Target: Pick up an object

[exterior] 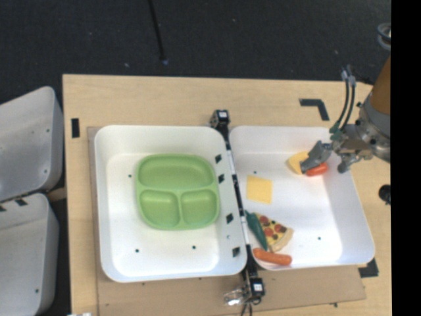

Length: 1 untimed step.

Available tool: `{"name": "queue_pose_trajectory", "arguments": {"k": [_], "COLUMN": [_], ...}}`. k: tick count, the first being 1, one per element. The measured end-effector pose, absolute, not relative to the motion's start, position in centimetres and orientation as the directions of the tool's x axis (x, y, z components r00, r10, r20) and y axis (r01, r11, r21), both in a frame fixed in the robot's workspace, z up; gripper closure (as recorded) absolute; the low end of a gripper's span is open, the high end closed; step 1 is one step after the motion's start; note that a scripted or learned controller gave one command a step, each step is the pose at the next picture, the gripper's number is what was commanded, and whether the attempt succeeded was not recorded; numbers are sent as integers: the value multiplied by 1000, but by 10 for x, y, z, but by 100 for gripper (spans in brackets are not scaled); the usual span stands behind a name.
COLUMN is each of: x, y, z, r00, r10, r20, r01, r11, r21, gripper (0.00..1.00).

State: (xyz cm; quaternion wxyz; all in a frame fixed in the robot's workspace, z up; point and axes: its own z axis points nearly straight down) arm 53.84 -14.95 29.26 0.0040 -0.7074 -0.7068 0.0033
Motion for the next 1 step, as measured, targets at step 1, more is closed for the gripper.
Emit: {"name": "queue_pose_trajectory", "arguments": {"k": [1], "x": [540], "y": [-149], "z": [299], "r00": [-1], "r10": [1000], "r20": [-1], "r01": [1000], "r11": [1], "r21": [2], "gripper": [0]}}
